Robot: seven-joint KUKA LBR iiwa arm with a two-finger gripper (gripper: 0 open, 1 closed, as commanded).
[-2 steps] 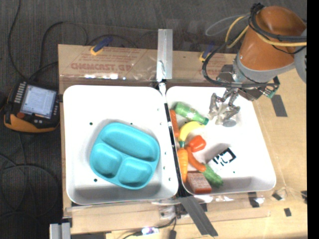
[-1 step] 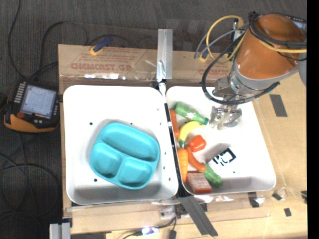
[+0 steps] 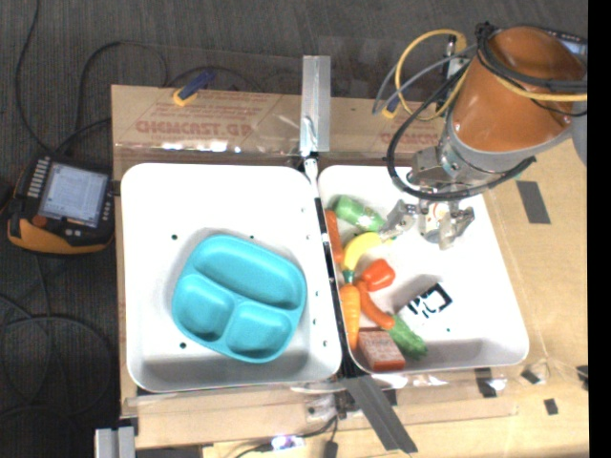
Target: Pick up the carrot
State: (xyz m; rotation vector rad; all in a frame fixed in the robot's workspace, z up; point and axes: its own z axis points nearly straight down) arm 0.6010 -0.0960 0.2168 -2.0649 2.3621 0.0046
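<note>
Gripper [image 3: 431, 219] over upper part of right bin [image 3: 496, 284], jaws apart, nothing btwn fingers; carrot [image 3: 350, 315] lying along bin's left wall, below yellow banana [image 3: 361, 248] and red pepper [image 3: 378, 275]; blue divided tray [image 3: 239, 297] in left bin [image 3: 153, 218].

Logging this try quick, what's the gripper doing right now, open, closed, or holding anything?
Gripper: open, holding nothing, above the right bin, apart from the carrot.
</note>
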